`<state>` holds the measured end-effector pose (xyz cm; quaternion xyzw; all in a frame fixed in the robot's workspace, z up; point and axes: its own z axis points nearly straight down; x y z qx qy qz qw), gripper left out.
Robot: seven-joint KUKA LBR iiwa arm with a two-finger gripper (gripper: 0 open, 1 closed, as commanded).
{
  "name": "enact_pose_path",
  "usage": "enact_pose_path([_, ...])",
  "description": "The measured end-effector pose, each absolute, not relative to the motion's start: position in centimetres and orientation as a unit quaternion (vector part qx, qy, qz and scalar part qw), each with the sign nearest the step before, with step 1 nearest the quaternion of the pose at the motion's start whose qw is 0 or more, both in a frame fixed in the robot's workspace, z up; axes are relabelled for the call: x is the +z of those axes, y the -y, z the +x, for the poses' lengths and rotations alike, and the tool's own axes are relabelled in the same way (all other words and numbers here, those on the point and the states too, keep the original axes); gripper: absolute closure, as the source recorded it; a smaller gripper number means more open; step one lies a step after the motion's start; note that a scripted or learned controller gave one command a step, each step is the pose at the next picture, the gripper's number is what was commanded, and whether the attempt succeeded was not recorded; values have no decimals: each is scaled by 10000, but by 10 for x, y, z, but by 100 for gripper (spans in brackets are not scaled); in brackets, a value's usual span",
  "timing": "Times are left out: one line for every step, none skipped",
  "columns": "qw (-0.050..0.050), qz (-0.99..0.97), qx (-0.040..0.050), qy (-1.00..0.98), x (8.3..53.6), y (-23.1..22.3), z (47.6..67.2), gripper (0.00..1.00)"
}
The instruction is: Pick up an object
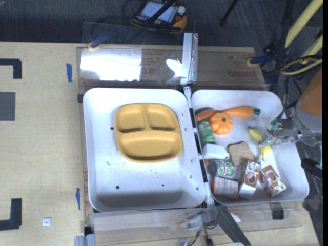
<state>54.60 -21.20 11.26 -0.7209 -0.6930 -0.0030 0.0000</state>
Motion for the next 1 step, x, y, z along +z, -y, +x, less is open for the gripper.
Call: enact_pose_path([-80, -7820, -46, 6232, 101, 191, 525, 100])
